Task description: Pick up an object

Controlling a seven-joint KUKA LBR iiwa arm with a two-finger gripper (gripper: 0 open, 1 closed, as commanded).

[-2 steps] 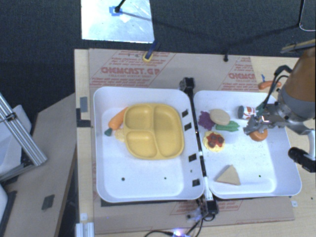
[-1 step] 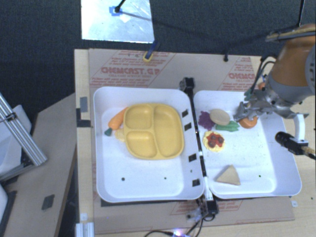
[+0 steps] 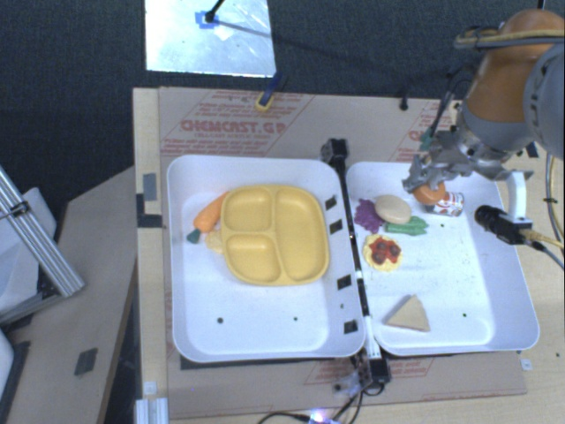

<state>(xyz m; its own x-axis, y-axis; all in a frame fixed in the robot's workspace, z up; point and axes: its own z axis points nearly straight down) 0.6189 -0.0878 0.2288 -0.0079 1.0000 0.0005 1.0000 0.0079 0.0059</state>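
Note:
My gripper [image 3: 430,181] hangs low over the back of the right bin [image 3: 494,316], directly above a small orange object [image 3: 430,195] that it partly hides. A red and white can [image 3: 450,205] lies just right of that object. To the left sit a beige bun [image 3: 393,208], purple grapes [image 3: 366,213] and a green pickle [image 3: 406,227]. A round pizza piece [image 3: 383,251] lies below them. A tan wedge [image 3: 408,314] rests near the bin's front.
The left bin [image 3: 203,325] holds a yellow divided plate [image 3: 269,234], with a carrot [image 3: 209,212] and a pale piece [image 3: 214,242] at its left edge. A black fitting [image 3: 499,223] juts over the right bin's right side.

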